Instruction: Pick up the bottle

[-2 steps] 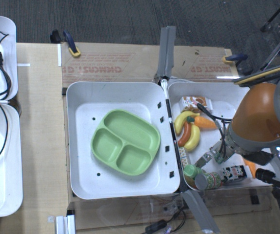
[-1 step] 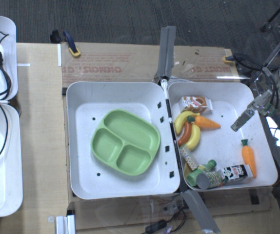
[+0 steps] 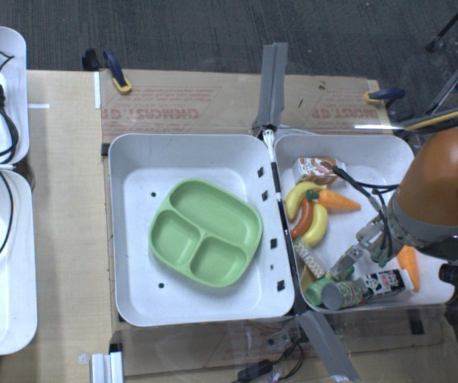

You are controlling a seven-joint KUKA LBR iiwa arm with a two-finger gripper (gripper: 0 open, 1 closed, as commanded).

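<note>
The grey arm with its orange band [image 3: 446, 183] is seen reaching in from the right of the frame, bent down over the right-hand shallow white bin [image 3: 388, 146]. Its two-finger gripper [image 3: 349, 263] is held low in the lower middle of that bin, pointed toward the lower left. The fingers are seen poorly against the clutter; whether they are spread or closed cannot be told, and nothing is clearly seen between them.

The bottle, a dark one with a grey cap and a white printed label [image 3: 365, 288], is found lying on its side at the lower edge of the right bin, just below the gripper. A green round object [image 3: 315, 293] lies touching it on the left, possibly a cup. Higher in the same bin a yellow toy banana [image 3: 309, 211], an orange toy carrot [image 3: 337, 200] and a small printed packet [image 3: 317, 170] are gathered near the upper left. Another small orange piece [image 3: 408, 266] is seen at the right, beside the bottle.

In the left-hand white bin [image 3: 129, 238] a light green plastic plate with three compartments [image 3: 205, 232] is laid flat in the middle.
</note>
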